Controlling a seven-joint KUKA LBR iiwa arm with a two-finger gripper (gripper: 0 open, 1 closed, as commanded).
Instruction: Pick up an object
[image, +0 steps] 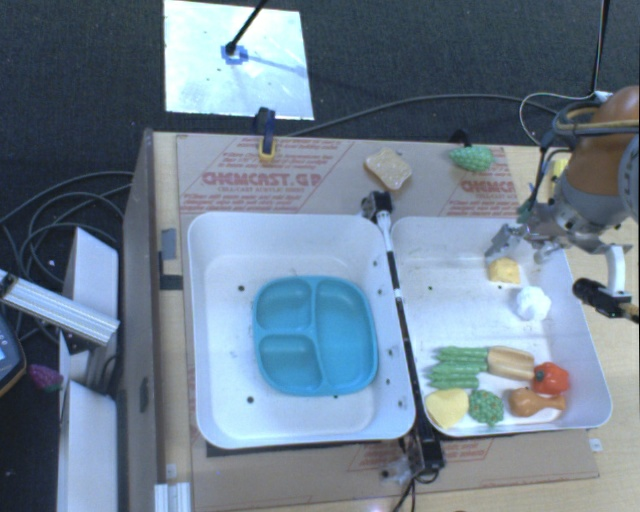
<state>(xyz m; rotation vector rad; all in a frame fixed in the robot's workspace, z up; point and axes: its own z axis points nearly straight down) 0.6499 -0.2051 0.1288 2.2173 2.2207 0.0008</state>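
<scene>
My gripper (521, 247) hovers over the back of the right bin (440, 250), fingers spread open with nothing between them. Just below its left finger lies a yellow cheese wedge (505, 271). A white ball-like item (532, 303) rests a little nearer the front. Along the bin's front edge sit green beans (458, 367), a hot dog bun (511, 361), a red tomato (551, 378), a yellow fruit (447, 406), a broccoli piece (486, 406) and a brown item (530, 402).
The left bin (225, 300) holds a blue divided plate (315, 335). A bread slice (388, 170) and a green bumpy item (471, 158) lie on the board behind the bins. A divider rail (393, 290) runs between the bins.
</scene>
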